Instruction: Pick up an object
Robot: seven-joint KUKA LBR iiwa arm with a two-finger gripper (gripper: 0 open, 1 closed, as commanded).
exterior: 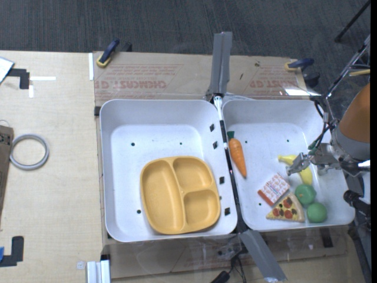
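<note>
The claw (299, 165) sits low in the right bin (265, 125), near that bin's right wall, with the arm (356, 128) entering from the right; the fingers (294, 167) stand slightly apart with nothing visibly between them, so the claw reads as open and grips nothing; a yellow banana (293, 160) lies directly at the fingertips, touching or just under them, contact not certain; two green balls (305, 194) lie just below the claw, the lower ball (317, 212) nearest the bin's front corner; a cracker (274, 188) lies below and left of the claw; a pizza slice (286, 209) lies further below, beside the balls; a carrot (237, 156) lies well left of the claw along the divider; a yellow tray (178, 193) rests in the left bin (118, 158), far left of the claw; a tape roll (27, 151) lies on the bench (53, 217), farthest left.
</note>
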